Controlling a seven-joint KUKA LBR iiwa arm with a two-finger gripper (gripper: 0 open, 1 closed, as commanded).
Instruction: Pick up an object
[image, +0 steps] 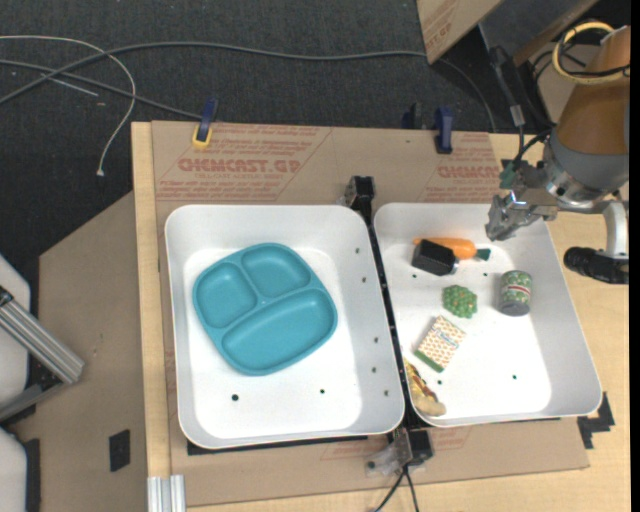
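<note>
The right bin (560, 390) holds several small objects: a black block (434, 258) lying against an orange carrot-like piece (461, 246), a green bumpy ball (459, 300), a small can with a green and red label (515, 292), a patterned packet (441, 343), and a tan scrap (427, 394) at the bin's front left corner. My gripper (498, 228) hangs over the bin's back right part, just right of the orange piece and above the can. Nothing shows between its tips.
The left bin (200, 400) carries a teal divided plate (265, 306). A black clamp (359, 190) sits at the back where the bins meet. Blue clips (206, 122) (443, 128) hold the cardboard's back edge. Cables lie on the dark floor behind.
</note>
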